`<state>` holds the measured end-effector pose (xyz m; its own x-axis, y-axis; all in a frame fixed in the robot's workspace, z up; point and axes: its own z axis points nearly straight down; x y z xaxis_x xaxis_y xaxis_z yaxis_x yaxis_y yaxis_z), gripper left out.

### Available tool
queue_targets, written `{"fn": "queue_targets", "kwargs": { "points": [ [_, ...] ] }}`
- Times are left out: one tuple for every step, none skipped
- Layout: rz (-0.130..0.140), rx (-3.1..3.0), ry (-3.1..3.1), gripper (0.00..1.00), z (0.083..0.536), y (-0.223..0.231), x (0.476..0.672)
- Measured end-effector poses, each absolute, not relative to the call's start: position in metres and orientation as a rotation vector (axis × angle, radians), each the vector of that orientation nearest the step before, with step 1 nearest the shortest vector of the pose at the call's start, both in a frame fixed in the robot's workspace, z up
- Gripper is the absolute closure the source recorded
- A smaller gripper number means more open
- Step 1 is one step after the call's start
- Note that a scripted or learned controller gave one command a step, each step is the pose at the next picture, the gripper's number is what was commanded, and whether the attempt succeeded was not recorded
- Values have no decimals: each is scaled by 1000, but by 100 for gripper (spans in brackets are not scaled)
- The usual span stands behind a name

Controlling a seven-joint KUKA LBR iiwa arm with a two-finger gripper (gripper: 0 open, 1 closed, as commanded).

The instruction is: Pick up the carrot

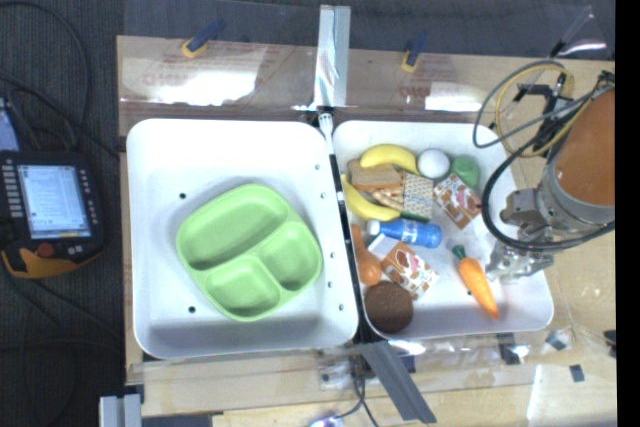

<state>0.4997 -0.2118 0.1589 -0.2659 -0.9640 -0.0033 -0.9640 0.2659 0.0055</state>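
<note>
Orange and tapered, the carrot (478, 286) lies in the right-hand bin (520, 315), near that bin's front right corner, with its green-topped end pointing up and to the left and its narrow tip pointing toward the front rim. It rests on the white floor of the bin, apart from the heap of toy food to its left. The claw (517, 262) hangs just beside the carrot on its right, low over the bin's right side, at the end of the grey arm (580, 170) with its orange band; whether it is released or clenched cannot be told, as the metal parts there are too small and cluttered to read, and nothing is seen gripped in it. Black and yellow cables (520, 130) loop around the arm above the bin's back right corner. To the left of the carrot sit a blue bottle (410, 233), a small printed carton (409, 269) and a brown round item (388, 307) at the front. Farther back lie two bananas (384, 158), a white egg (433, 163) and a green item (465, 171). The left-hand bin (160, 165) holds a light green divided plate (249, 250). Both bins sit on the tabletop (200, 75), and a handheld screen unit (48, 207) lies on the dark floor at the far left.
</note>
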Motion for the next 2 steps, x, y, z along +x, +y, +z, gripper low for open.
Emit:
{"fn": "queue_targets", "kwargs": {
  "points": [
    [12,1559,-2732,100,92,-188,487],
    [8,1622,-2703,100,256,-122,522]
  ]
}}
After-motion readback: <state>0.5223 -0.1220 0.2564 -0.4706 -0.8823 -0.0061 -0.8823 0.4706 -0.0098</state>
